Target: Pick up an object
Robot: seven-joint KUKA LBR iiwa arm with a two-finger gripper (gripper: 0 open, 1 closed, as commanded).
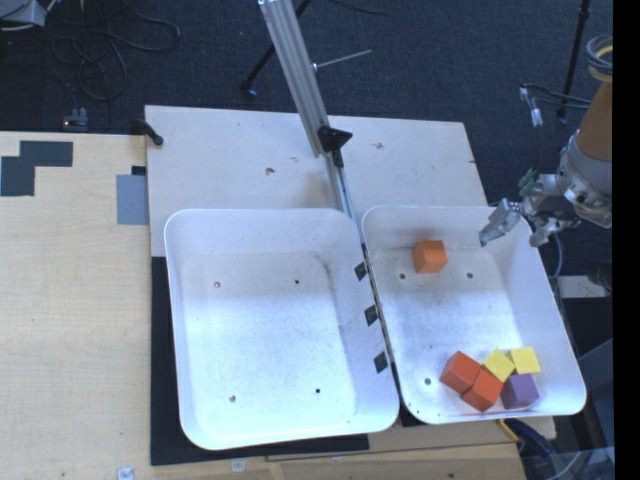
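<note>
On my screen the left bin [265, 318] sits on the surface [70, 298], and a slanted metal rail [300, 78] runs down to the gap between it and the right bin [545, 298]. In the right bin I see one small orange block [430, 256] alone near the back, and near the front corner a bunch packed together: two orange blocks [470, 378], two yellow blocks [512, 362] and a purple block [520, 392]. My claw [520, 223] hangs over the back right rim of that bin with its fingers apart and nothing between them, well apart from the lone orange block.
</note>
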